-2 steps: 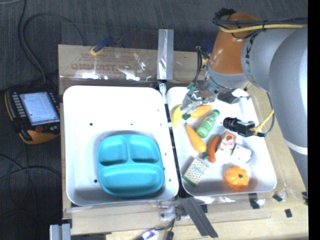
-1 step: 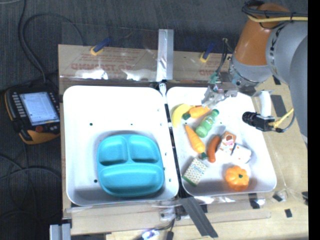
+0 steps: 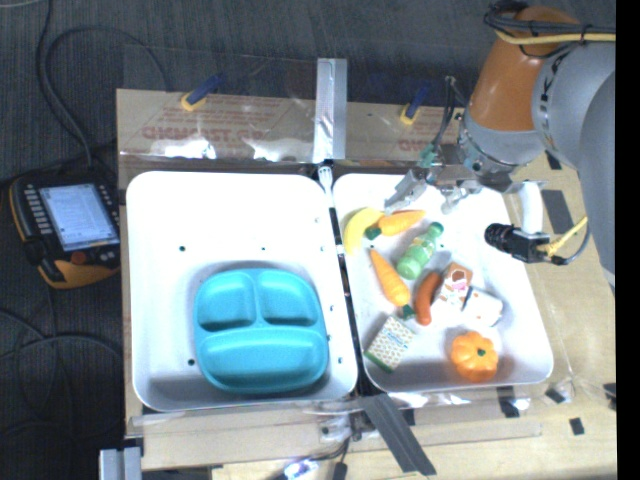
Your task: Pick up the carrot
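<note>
Dark carpet surrounds the counter (image 3: 135, 108) carrying two white bins. Largest, the left bin (image 3: 160, 218) holds a blue divided tray (image 3: 262, 330). In the right bin (image 3: 530, 363), the hand (image 3: 432, 190) hovers spread above the far end. One carrot (image 3: 390, 278) lies near the dividing wall, hemmed by banana (image 3: 356, 226), green bottle (image 3: 418, 252), sausage (image 3: 427, 296) and a second carrot (image 3: 400, 223).

The arm (image 3: 575, 78) is being seen as a bulky rounded body, cased in smooth grey, with a broad orange band (image 3: 510, 73) wrapped above the wrist. A yellow cable is being run across the top of the orange section. Below it, the gripper (image 3: 432, 193) is being shown as pale metallic grey, with two slim fingers (image 3: 408, 186) and small teal-green fittings beside the wrist.
</note>
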Controlling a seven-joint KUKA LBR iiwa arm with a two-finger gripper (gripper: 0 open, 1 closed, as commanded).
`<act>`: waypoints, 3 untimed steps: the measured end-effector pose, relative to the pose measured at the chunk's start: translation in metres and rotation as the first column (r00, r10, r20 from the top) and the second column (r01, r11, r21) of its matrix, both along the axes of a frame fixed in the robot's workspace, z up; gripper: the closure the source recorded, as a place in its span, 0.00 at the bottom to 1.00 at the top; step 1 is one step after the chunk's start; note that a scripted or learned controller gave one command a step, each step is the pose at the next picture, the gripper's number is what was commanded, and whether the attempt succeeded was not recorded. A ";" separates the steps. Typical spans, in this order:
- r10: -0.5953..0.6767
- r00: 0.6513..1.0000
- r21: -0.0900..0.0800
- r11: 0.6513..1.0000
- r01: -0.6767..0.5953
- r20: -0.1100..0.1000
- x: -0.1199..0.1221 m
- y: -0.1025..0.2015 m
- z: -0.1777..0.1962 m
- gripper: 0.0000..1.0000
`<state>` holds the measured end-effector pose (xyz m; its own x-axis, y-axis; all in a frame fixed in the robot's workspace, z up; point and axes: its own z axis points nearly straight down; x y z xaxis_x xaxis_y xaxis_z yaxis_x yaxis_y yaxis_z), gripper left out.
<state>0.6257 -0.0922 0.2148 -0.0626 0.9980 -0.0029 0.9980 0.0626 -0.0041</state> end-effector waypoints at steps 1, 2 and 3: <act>-0.011 1.000 0.002 1.000 0.011 -0.002 -0.050 0.024 -0.033 0.00; 0.337 0.942 0.005 0.942 -0.337 0.000 -0.043 0.049 -0.032 0.00; 0.328 0.945 0.004 0.945 -0.328 0.000 -0.089 0.020 -0.032 0.00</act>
